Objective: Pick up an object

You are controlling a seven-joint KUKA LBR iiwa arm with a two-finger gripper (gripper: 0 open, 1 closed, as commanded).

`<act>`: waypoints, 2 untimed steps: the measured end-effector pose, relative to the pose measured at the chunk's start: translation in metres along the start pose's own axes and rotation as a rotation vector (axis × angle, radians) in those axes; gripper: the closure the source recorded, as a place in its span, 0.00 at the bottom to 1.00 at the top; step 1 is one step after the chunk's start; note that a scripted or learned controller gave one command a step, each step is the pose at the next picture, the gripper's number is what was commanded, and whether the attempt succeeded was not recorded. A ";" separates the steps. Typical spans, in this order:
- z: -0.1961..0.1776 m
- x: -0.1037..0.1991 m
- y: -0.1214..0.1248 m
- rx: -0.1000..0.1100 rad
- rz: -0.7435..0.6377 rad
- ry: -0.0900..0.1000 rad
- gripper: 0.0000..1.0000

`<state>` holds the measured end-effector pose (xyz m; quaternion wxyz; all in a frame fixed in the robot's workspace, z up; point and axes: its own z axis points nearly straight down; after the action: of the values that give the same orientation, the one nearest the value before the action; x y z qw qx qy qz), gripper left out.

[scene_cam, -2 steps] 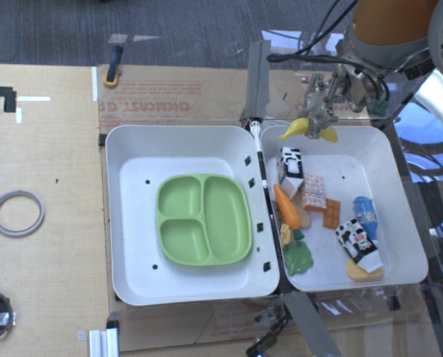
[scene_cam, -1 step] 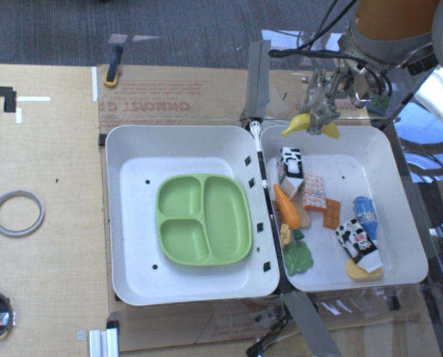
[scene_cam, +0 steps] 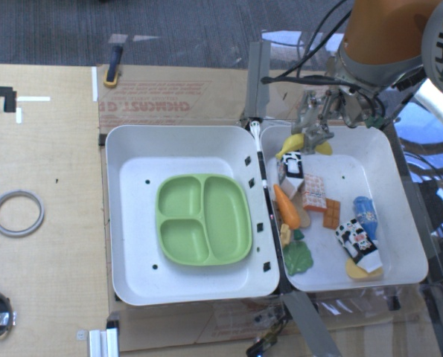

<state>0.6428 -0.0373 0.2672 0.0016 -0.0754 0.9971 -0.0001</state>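
My gripper [scene_cam: 316, 131] hangs over the back left part of the right bin [scene_cam: 396, 199], just above a yellow banana [scene_cam: 290, 144] that shows on both sides of it. In front of the banana lie a black-and-white item [scene_cam: 292, 166], an orange carrot [scene_cam: 287, 207], a pink-and-white box [scene_cam: 314, 192] and an orange-brown block [scene_cam: 331, 215]. Further right are a blue item [scene_cam: 365, 211], a cow-patterned item [scene_cam: 357, 242] and a yellow piece [scene_cam: 363, 271]. A green leafy toy [scene_cam: 297, 258] sits at the front left.
The left bin [scene_cam: 128, 222] holds a green divided plate [scene_cam: 204, 219]. The bins' shared wall [scene_cam: 264, 199] runs right next to the carrot. A grey tape ring [scene_cam: 15, 213] lies on the bench at the left. Cables hang beside the arm [scene_cam: 389, 21].
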 end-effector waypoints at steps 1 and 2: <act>-0.010 -0.021 0.021 0.000 -0.076 -0.003 1.00; -0.035 -0.012 0.029 0.000 -0.204 -0.005 1.00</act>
<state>0.6505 -0.0064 0.3025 0.0040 -0.1765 0.9843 -0.0002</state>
